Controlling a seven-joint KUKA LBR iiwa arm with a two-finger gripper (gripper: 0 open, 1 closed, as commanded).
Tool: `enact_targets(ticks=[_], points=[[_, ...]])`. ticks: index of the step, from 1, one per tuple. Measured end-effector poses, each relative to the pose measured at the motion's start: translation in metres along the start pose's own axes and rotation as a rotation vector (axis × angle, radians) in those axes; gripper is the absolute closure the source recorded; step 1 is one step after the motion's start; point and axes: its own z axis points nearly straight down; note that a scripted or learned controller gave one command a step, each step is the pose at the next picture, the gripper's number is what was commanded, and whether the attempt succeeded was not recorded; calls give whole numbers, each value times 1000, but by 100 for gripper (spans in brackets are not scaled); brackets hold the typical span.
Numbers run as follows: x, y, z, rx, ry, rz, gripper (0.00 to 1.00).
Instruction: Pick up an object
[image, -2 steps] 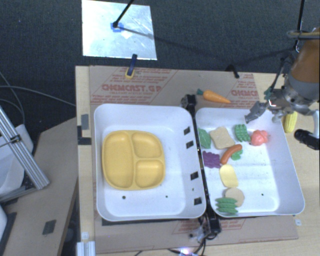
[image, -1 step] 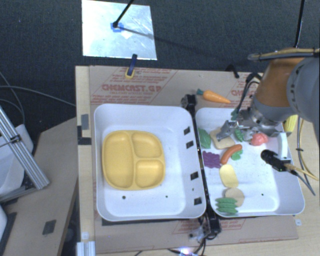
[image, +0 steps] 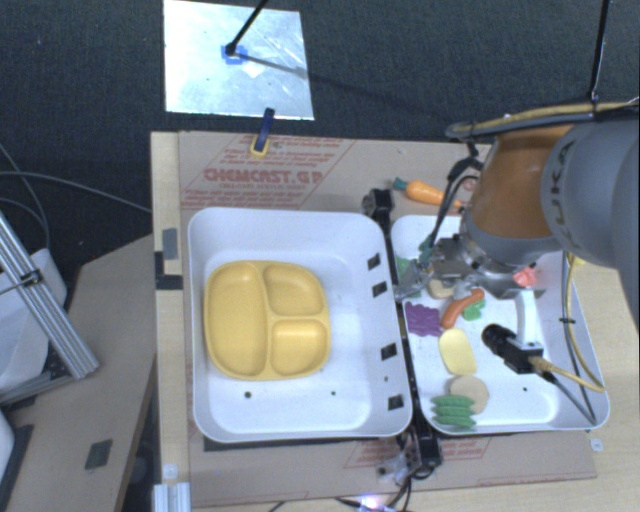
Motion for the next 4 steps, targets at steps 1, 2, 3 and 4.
enact_targets(ticks=[1,2,3,4], points=[[-104,-82,102,13,-6,23,0],[-126,-75,62,-4,-8,13,0],[-72,-38,45,-4,-3,3,0],[-57,-56,-33,-8,-5,6,0]])
